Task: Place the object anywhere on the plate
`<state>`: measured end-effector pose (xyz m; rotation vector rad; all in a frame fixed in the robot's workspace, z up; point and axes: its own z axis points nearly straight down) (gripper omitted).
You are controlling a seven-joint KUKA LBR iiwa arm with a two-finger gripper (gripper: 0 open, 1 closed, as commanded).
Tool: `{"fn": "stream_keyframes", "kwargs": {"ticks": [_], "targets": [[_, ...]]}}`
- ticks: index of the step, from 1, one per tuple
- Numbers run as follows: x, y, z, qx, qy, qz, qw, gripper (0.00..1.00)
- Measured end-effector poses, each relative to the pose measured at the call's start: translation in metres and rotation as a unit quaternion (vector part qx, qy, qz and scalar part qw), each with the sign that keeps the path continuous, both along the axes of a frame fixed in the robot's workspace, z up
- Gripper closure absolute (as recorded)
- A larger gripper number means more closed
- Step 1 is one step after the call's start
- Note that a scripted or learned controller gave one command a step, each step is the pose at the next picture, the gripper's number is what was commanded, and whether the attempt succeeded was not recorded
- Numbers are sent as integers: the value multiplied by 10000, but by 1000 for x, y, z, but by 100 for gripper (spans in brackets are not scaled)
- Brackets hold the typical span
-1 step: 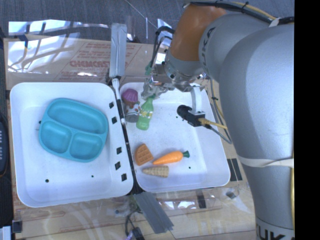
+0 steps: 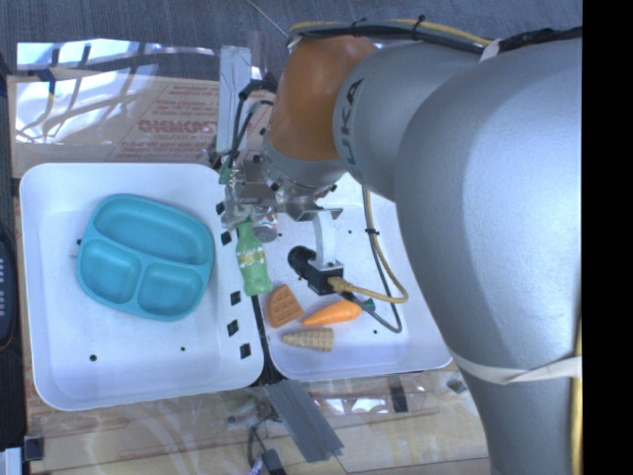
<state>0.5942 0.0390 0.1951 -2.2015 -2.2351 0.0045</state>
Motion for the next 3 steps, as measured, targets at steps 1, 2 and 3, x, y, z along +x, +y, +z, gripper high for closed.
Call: {"fn": "stream_keyframes", "kwargs": {"ticks": [1, 2, 3], "targets": [[-48, 47, -5, -12, 9, -14, 10000, 100], [-31, 67, 118, -1, -49, -30, 10000, 100], [-32, 67, 115, -10, -20, -28, 10000, 0]]}}
